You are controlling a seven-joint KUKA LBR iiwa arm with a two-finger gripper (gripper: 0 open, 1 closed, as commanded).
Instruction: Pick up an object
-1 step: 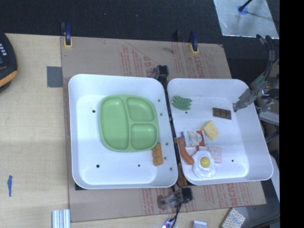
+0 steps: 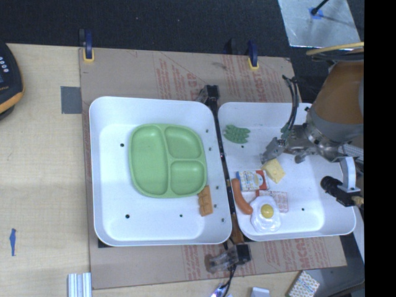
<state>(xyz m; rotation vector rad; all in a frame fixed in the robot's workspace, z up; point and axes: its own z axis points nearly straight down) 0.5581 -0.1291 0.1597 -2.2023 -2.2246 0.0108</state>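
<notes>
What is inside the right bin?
The right bin holds a green leaf, yellow wedge, packet, sausage and fried egg. The arm covers its far right corner.

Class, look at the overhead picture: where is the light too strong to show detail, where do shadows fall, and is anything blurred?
Camera view: the left bin's white floor is washed out; the plate casts little shadow; the arm looks soft-edged and shades the right bin by the tool; the small items look soft, their print unreadable.
</notes>
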